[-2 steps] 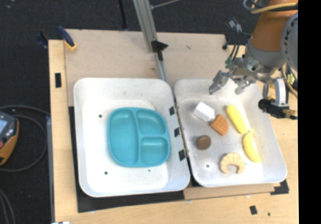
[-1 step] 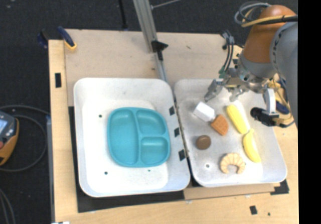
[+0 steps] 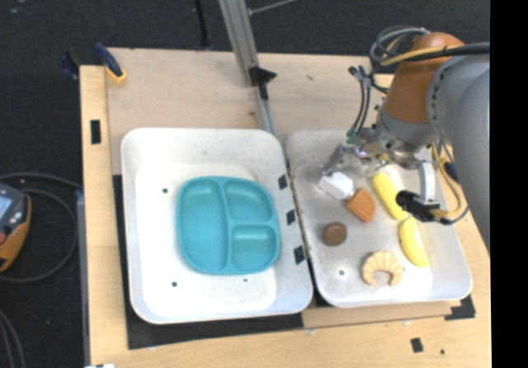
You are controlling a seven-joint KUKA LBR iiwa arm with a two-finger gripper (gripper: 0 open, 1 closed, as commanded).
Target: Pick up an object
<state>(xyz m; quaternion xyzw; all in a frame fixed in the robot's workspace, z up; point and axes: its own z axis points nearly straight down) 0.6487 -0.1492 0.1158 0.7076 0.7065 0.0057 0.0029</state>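
The right bin [image 3: 445,276] holds several small items. A white block [image 3: 335,186] lies near its upper left, with an orange wedge [image 3: 360,206] just to its right. Below them are a brown round piece [image 3: 333,233] and a tan croissant [image 3: 384,267]. Two yellow banana-like pieces lie to the right, one [image 3: 386,191] under the wrist and one [image 3: 413,242] lower down. My gripper [image 3: 340,160] reaches in from the right and hangs just above the white block, at its upper edge. Whether it touches the block I cannot tell.
The left bin [image 3: 148,276] holds a teal divided plate [image 3: 229,224]. An aluminium post [image 3: 239,28] slants up from between the bins at the back. The arm's orange band [image 3: 412,86] and its cables overhang the right bin's upper right corner.
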